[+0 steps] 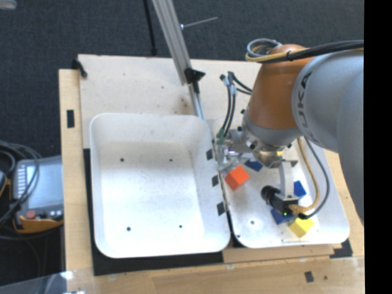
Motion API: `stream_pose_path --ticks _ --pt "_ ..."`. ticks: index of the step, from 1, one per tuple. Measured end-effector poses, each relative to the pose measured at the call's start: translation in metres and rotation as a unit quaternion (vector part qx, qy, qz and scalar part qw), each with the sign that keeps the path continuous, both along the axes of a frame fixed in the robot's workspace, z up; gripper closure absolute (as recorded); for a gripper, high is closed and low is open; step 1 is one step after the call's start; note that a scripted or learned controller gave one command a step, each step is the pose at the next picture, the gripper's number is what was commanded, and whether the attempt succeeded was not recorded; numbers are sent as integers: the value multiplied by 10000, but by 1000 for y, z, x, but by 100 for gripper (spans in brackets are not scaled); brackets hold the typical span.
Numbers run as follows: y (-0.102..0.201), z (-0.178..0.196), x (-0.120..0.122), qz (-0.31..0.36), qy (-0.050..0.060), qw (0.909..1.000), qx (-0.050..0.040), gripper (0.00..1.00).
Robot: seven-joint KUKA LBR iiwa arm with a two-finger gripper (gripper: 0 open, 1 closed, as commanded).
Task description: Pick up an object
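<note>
nearest the camera, the wooden bench [184, 274] edge runs along the bottom. on it lie two white bins: the left bin [153, 182] and the right bin [318, 231], touching along their inner walls. in the right bin, a yellow block [300, 226] sits at the near side, just beside a blue block [280, 216]. another blue block [299, 188] lies a little farther. the orange block [237, 177] is near the bin's left wall, turned like a diamond, with no clear long axis. the gripper [229, 155] hangs just above it; i cannot tell whether it is open or closed. the grey arm [331, 97] with orange band [275, 97] covers the far part. behind, a metal pole [174, 35] rises over dark carpet [61, 17].
</note>
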State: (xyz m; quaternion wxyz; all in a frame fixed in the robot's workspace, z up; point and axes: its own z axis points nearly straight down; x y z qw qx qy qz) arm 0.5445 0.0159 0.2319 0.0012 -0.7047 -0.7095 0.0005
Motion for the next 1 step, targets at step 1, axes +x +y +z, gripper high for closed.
stream_pose_path --ticks 1 --pt "48 -8 9 1 -14 10000 -4 100"
